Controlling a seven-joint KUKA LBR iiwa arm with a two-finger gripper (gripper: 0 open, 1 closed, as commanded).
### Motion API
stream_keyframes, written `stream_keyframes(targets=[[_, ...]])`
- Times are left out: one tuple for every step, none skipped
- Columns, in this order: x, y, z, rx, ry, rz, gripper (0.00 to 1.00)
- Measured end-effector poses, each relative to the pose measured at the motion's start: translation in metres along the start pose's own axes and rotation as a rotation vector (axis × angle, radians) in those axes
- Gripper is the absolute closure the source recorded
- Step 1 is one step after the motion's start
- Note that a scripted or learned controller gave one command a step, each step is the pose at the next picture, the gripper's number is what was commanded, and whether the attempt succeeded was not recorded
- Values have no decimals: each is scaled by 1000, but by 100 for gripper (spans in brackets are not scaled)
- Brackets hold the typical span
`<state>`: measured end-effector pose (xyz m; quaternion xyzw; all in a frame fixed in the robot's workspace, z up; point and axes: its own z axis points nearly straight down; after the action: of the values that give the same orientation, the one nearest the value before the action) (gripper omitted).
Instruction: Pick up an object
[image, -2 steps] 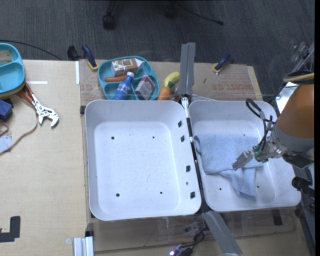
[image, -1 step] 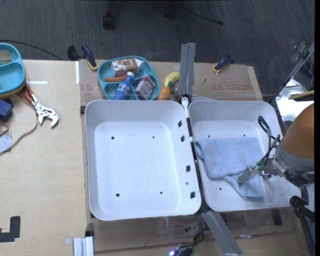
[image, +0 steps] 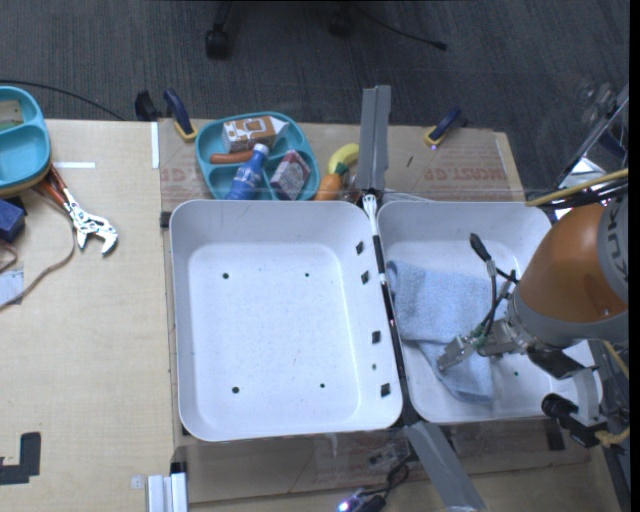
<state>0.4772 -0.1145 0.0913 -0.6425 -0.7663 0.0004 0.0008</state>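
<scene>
Left bin (image: 200, 330): white, shallow, nothing in it; right bin (image: 440, 225): held a pale blue cloth (image: 440, 300), crumpled, lying from its left wall toward the middle; gripper (image: 462, 352): low over the cloth's near edge, tips at or touching the fabric; whether spread or pressed together could not be told. Step judged: the grasp itself, not yet the lift. Next move called for: a firm pinch on a fold, then a straight rise.
</scene>
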Motion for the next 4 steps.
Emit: stream_keyframes(targets=[[-53, 40, -46, -1, -2, -14, 0], [-86, -13, 0, 1, -1, -5, 0], [-41, -7, 0, 0, 0, -280, 0], [-77, 26, 0, -1, -1, 15, 0]])
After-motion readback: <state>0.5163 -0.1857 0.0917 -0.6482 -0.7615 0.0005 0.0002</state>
